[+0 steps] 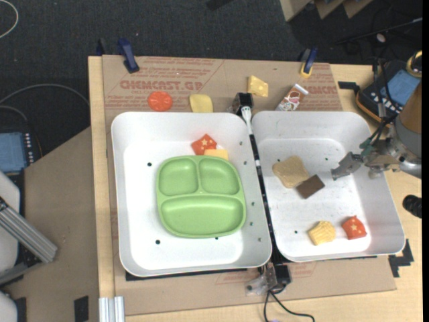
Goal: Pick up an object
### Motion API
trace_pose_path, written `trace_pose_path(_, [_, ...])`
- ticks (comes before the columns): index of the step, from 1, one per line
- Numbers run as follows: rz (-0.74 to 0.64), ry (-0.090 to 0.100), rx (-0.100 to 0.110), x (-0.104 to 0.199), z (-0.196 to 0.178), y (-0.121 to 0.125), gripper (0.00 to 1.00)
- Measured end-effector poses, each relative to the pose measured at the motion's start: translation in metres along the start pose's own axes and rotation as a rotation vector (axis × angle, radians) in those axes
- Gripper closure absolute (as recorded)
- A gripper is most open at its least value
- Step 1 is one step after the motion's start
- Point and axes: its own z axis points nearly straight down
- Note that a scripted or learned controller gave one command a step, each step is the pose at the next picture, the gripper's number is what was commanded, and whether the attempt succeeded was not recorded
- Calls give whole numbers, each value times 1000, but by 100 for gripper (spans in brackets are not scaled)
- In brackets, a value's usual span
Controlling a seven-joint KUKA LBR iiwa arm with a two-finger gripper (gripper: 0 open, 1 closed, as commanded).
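Observation:
My gripper (pixel 347 166) reaches in from the right over the right bin (pixel 335 129), near its right wall. A little to its left lie a tan bread slice (pixel 288 170) and a dark brown square (pixel 310 186) that touches the slice's lower right corner. Nothing shows in the gripper. Near the bin's front edge sit a yellow ridged piece (pixel 322 233) and a red strawberry-like toy (pixel 354 227).
The left bin (pixel 134 180) holds a green divided plate (pixel 200 196), with a red piece (pixel 204 143) and a yellow-orange piece (pixel 217 154) behind it. On the board behind the bins lie an orange disc (pixel 160 100), a yellow lump (pixel 200 103), a cheese wedge (pixel 257 85) and a small packet (pixel 291 99).

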Motion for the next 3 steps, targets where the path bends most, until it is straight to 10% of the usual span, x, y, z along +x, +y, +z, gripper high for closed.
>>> trace_pose_path(1, [-3, 9, 14, 70, 72, 33, 0])
trace_pose_path(2, [5, 5, 13, 72, 93, 17, 0])
trace_pose_path(3, [5, 3, 9, 71, 82, 18, 100])
